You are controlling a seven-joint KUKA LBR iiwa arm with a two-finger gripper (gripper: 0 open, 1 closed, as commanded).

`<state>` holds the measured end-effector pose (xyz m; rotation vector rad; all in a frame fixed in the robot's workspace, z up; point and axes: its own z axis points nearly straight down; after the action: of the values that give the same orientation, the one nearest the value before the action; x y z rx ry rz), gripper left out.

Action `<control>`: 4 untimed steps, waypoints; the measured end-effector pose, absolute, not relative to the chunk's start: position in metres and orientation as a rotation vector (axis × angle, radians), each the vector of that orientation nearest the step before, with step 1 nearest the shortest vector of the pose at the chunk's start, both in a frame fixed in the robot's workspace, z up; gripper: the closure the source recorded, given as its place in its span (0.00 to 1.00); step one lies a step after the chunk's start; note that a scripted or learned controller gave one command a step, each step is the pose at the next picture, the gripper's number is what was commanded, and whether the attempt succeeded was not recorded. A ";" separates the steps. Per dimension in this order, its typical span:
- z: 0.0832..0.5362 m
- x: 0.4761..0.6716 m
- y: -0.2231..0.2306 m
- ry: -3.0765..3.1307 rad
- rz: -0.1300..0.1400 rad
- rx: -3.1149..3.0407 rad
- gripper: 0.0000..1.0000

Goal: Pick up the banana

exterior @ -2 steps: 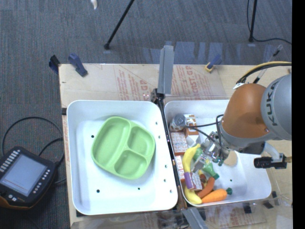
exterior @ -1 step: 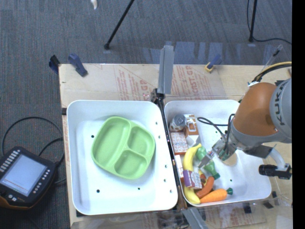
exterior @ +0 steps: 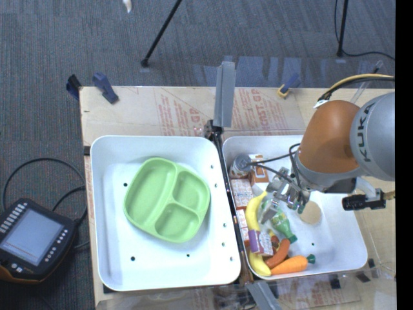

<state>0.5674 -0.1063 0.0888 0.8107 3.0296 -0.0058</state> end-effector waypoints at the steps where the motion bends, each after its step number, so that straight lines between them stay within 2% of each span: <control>1: 0.188 0.605 -0.032 3.043 0.002 0.774 0.00; 2: 0.187 0.533 -0.014 3.068 0.001 0.682 0.00; 3: 0.186 0.492 0.046 3.067 0.000 0.693 0.00; 4: 0.187 0.577 0.006 3.075 0.001 0.645 0.00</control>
<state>0.5774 0.0060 0.1869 0.6452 3.0751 0.0009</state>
